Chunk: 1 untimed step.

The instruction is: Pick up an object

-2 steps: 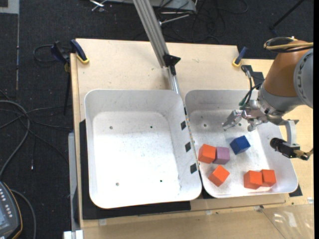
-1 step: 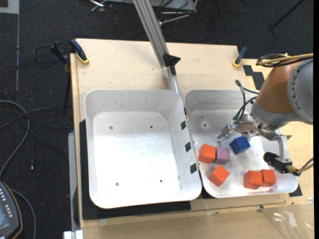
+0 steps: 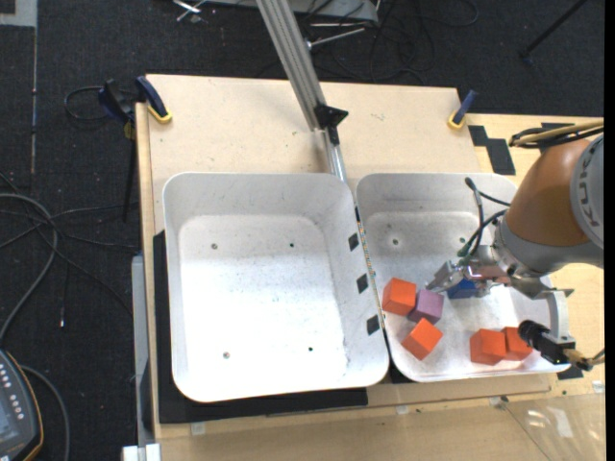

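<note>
Blocks lie clustered in the near part of the right bin: an orange block touching a purple block, another orange cube just nearer, and an orange pair toward the right wall. Over them hangs the gripper, reaching in from the right just beside the purple block, with something blue at its tip; whether the jaws stand wide or narrow cannot be told. Left bin sits alongside on the wooden surface.
</note>
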{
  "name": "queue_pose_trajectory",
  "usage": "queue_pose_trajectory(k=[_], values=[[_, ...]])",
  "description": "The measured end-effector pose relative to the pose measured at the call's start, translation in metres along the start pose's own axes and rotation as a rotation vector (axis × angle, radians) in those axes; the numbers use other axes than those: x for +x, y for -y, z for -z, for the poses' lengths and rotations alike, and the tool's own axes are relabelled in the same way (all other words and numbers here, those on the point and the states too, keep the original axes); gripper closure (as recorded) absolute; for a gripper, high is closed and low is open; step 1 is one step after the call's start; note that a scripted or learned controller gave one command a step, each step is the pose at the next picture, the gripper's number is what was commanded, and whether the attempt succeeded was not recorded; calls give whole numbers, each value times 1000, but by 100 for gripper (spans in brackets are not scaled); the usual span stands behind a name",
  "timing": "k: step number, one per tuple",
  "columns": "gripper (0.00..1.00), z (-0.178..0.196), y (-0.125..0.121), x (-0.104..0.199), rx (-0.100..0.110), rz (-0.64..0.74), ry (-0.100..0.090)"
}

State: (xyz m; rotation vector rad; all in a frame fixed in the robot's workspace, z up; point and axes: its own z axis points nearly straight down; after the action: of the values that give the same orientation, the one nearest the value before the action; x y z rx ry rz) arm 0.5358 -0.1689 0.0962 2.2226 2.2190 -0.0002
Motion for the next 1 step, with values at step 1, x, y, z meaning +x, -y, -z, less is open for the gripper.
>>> queue_pose_trajectory(k=[1], values=[[0, 0, -17, 0, -2, 4, 1]])
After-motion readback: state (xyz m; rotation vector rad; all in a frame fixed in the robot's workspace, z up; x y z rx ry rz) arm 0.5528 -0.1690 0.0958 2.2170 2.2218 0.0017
